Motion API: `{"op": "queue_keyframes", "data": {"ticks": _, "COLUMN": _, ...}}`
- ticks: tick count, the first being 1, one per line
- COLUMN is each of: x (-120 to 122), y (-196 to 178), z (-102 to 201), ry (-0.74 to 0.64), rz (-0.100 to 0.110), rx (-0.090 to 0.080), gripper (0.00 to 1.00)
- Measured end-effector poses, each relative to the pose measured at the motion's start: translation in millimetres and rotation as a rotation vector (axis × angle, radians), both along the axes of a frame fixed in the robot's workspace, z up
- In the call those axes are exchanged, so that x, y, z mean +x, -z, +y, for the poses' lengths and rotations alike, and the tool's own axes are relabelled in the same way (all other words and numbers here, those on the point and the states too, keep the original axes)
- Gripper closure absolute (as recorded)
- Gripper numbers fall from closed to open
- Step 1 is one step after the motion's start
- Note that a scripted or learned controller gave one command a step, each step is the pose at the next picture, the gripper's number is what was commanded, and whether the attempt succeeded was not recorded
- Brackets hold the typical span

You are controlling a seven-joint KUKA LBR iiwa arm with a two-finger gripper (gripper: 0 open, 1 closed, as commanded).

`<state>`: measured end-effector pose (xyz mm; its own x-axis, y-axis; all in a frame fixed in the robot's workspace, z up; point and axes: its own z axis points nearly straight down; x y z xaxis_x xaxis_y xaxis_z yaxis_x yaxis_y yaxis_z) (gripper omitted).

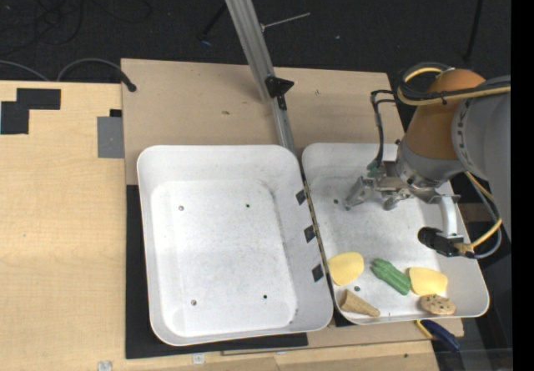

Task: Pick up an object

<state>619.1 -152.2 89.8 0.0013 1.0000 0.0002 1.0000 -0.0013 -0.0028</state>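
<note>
Bench (209,102) item list. Left bin (219,236): white, shallow. Right bin (380,228): white, shallow, touching the left bin along its inner edge; its near end holds five small objects. Yellow lump (345,266) nearest the divide; tan cone (359,303) just in front of it; green piece (390,275) lying slantwise in the middle; second yellow piece (427,281) beside it; brown cookie (436,304) at the near right corner. Gripper (371,191): over the far half of the right bin, well apart from the objects, jaws spread, nothing between them.
</note>
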Motion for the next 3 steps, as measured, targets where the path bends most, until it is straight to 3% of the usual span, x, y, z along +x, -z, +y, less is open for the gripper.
{"op": "queue_keyframes", "data": {"ticks": 1, "x": -0.1, "y": -11.2, "z": -1.0, "ry": 0.005, "rz": 0.000, "rx": 0.000, "gripper": 1.00}}
{"op": "queue_keyframes", "data": {"ticks": 3, "x": -3.9, "y": -107.2, "z": -7.5, "ry": -0.002, "rz": -0.006, "rx": -0.001, "gripper": 1.00}}
